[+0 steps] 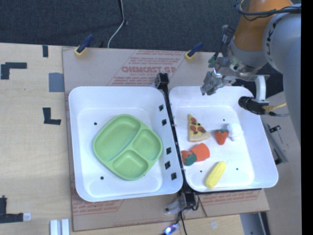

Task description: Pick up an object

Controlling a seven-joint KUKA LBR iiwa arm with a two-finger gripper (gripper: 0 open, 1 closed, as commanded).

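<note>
Pincer point(211, 88) at one o'clock over right bin point(264, 146), grip state unclear; nothing lifted, pizza slice point(196, 128) still lying.

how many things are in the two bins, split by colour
green: 1, divided plate in the left bin
yellow: 2, corn and pizza slice in the right bin
orange-red: 2, strawberry-like piece and round toy
total: 5

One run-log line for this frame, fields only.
stage: approach | gripper: above right bin's far edge, nothing between fingers | right bin: pizza slice, corn | left bin: green tray
</note>
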